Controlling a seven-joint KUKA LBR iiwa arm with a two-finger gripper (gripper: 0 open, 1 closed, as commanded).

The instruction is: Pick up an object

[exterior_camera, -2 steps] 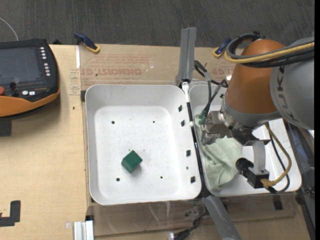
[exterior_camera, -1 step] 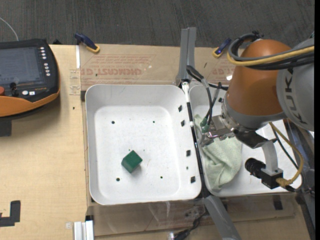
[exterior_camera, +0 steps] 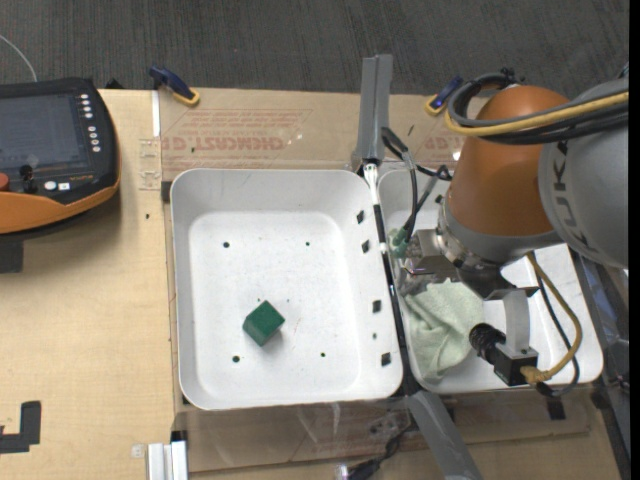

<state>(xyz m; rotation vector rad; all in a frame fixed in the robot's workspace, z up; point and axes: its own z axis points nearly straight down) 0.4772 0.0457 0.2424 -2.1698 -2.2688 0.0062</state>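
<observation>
A small green cube (exterior_camera: 264, 323) lies in the left bin (exterior_camera: 200, 208), toward its front middle. In the right bin (exterior_camera: 590, 348) a pale green cloth (exterior_camera: 440, 318) lies crumpled against the left wall. The arm's orange wrist (exterior_camera: 505, 168) hangs low over the right bin, and the gripper (exterior_camera: 412, 268) reaches down at the cloth's upper edge. The wrist body hides how its fingers stand and whether anything is between them.
A grey divider post (exterior_camera: 375, 108) rises between the two bins at the back. A teach pendant (exterior_camera: 50, 148) rests on the bench at far left. Black and yellow cables (exterior_camera: 560, 318) loop from the wrist over the right bin.
</observation>
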